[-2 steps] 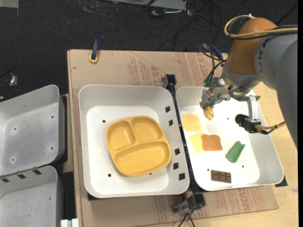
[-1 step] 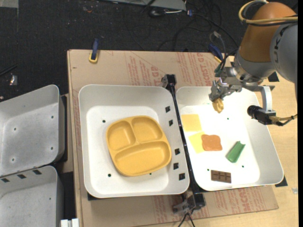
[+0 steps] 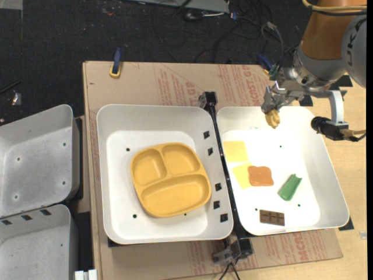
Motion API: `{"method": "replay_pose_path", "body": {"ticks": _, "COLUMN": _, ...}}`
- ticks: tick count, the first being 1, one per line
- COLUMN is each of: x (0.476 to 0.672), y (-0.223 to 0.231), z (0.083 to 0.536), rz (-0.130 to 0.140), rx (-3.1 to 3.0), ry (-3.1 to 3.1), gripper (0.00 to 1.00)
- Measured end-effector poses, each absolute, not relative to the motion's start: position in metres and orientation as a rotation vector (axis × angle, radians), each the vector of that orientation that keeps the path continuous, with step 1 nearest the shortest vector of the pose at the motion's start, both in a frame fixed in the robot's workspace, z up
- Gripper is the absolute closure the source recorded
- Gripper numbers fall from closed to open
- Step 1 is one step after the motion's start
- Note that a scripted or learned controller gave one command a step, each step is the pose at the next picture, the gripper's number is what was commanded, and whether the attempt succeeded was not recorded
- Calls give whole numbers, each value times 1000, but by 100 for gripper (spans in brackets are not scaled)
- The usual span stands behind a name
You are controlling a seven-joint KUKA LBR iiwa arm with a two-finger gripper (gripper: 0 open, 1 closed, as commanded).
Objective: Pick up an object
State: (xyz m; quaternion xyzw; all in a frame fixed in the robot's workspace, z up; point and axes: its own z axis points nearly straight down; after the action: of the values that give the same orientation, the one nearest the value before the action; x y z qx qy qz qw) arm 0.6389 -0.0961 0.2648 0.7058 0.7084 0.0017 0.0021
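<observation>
A small tan lump (image 3: 272,119), rounded and about the colour of a biscuit, hangs at the tip of the gripper (image 3: 272,111) above the far left corner of the right bin (image 3: 326,156). The dark fingers close in on the top of the lump, so it appears gripped between them, though its upper part is hidden by them and its shape is hard to make out. The arm (image 3: 332,28) comes in from the far right, its orange band cut off by the frame's top edge. Lying on the floor of the right bin are two pale yellow squares (image 3: 235,151), one partly under an orange wavy-edged piece (image 3: 260,176), a green wedge (image 3: 289,187) to their right, and a brown chocolate bar (image 3: 271,217) near the front wall. The left bin (image 3: 116,133) holds a yellow divided plate (image 3: 171,179) with three compartments. Further left, two more white trays (image 3: 35,150) are cut off by the frame's edge.
</observation>
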Motion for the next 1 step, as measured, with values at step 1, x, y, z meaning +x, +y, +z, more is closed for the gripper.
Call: {"method": "replay_pose_path", "body": {"ticks": 1, "x": 640, "y": -96, "z": 289, "rz": 3, "rx": 2216, "ry": 2223, "gripper": 100}}
